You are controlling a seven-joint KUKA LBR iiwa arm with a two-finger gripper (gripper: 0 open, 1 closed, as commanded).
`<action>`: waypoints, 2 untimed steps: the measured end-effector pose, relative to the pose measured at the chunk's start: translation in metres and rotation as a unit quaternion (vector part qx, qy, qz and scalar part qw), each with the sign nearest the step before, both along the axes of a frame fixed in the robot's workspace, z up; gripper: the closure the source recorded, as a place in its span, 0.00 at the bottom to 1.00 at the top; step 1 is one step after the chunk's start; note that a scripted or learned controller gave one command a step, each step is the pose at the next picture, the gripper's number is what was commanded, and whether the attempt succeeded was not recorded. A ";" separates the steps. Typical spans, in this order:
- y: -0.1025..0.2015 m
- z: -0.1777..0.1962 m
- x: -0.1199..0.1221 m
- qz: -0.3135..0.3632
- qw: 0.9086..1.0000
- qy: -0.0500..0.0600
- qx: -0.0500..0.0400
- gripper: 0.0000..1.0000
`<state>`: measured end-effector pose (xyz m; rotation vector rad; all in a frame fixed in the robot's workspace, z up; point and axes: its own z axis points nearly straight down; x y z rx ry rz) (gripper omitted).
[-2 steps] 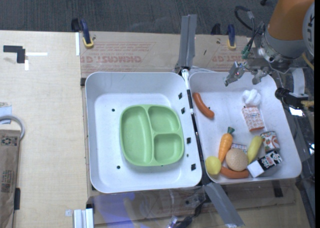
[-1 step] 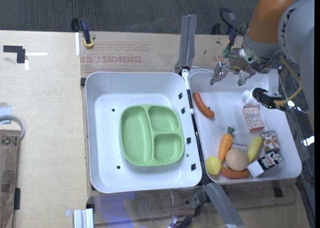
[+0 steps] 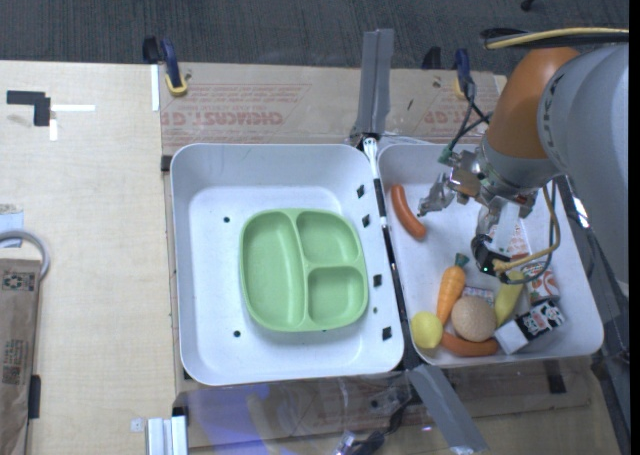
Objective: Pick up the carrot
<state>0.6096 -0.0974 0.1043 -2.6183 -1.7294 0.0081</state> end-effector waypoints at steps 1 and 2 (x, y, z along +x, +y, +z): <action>0.008 0.086 -0.001 -0.025 1.000 -0.001 -0.001 0.00; -0.006 0.009 -0.062 -0.040 0.999 0.000 0.000 0.00</action>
